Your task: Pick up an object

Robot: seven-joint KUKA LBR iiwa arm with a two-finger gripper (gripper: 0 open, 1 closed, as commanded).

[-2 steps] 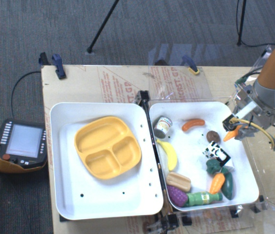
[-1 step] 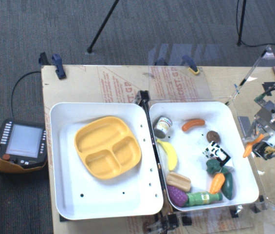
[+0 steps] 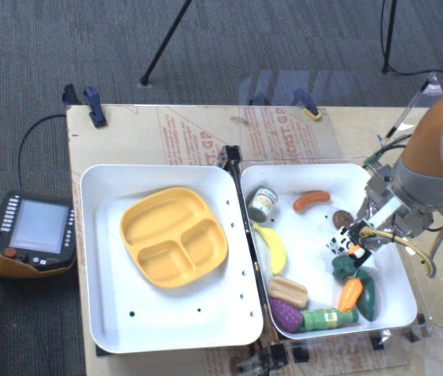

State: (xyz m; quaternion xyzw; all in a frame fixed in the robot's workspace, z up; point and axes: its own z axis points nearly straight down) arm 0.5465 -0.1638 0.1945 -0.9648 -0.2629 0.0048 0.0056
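Observation:
The right bin (image 3: 386, 180) holds several toy foods. A small can (image 3: 263, 204) and a red sausage (image 3: 311, 200) lie at its far side, with a brown round piece (image 3: 343, 218) beside them. A yellow banana (image 3: 272, 247) lies along the left wall. Near the front are a hot dog bun (image 3: 287, 291), purple grapes (image 3: 285, 315), a green bottle (image 3: 327, 319), an orange carrot (image 3: 349, 294) and a dark green vegetable (image 3: 368, 298). My gripper (image 3: 345, 245) hangs low over the right side of this bin, just above a green leafy piece (image 3: 348, 266) and close to the brown piece.
The left bin (image 3: 103, 210) holds a yellow divided plate (image 3: 174, 236). A divider (image 3: 246, 233) separates the two bins. A handheld control pendant (image 3: 33, 233) lies on the floor left of the bench. Clamps sit at the bench's far edge.

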